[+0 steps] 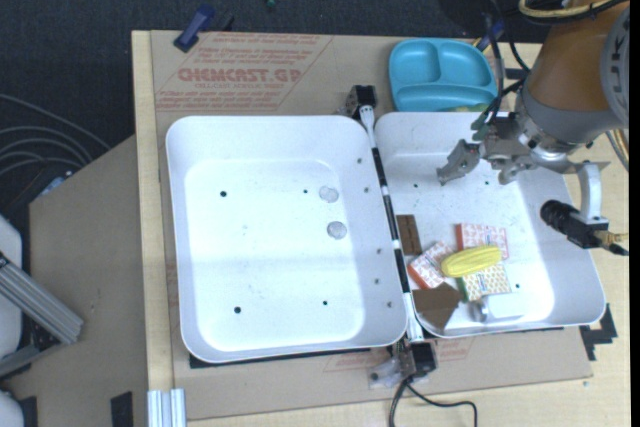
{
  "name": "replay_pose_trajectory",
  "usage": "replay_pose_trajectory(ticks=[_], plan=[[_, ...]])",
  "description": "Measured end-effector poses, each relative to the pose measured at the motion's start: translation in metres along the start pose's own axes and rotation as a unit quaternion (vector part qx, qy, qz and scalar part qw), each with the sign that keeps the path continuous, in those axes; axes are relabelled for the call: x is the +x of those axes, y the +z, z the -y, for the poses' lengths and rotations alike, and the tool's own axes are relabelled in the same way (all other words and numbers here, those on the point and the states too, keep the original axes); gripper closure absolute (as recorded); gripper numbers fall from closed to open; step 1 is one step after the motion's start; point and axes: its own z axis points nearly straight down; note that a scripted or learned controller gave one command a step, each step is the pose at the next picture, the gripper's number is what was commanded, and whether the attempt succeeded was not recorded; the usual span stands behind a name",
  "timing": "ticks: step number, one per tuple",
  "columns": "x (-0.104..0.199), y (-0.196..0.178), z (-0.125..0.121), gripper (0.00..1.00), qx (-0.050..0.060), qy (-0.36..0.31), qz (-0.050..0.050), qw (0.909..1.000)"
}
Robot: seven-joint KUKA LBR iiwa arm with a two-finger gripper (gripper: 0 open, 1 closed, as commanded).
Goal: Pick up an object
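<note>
From my seat, the left bin (270,235) holds two small discs (332,212). In the right bin (560,300), the pickable clutter sits against the near wall: a yellow corn cob (470,261) on colored packets (484,237). My gripper (482,163) hangs spread and empty above the bin's far half, I judge poised to descend.

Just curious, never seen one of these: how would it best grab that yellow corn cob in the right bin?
Probably from straight above, closing across the middle of the corn cob. It lies flat and long, on top of the packets, so its narrow width suits two fingers.
</note>
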Motion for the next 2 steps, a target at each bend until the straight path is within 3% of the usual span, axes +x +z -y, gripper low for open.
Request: replay_pose_trajectory(ticks=[1, 2], plan=[[-0.020, 0.032, -0.008, 0.00, 0.002, 0.000, -0.001, 1.0000], [-0.006, 0.047, 0.037, 0.00, 0.002, 0.000, -0.001, 1.0000]])
